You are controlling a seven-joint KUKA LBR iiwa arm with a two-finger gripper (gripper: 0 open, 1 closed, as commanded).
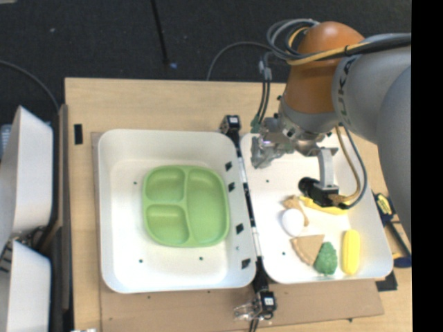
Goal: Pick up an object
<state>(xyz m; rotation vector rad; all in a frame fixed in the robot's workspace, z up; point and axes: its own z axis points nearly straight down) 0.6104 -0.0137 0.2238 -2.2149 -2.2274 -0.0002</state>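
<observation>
My gripper (264,153) hangs over the far left corner of the right bin (273,185), just below the orange band of the arm. Nothing shows in it. The objects lie toward that bin's near right, apart from the gripper: a white egg (293,220), a small tan piece (295,203) touching the egg's top, a tan wedge (306,245), a green broccoli-like piece (325,259) and a yellow oblong piece (351,252).
The left bin (118,185) holds a green divided plate (185,205) in its middle. A ridge with black clips (243,206) separates the two bins. The grey arm covers the right bin's far right part.
</observation>
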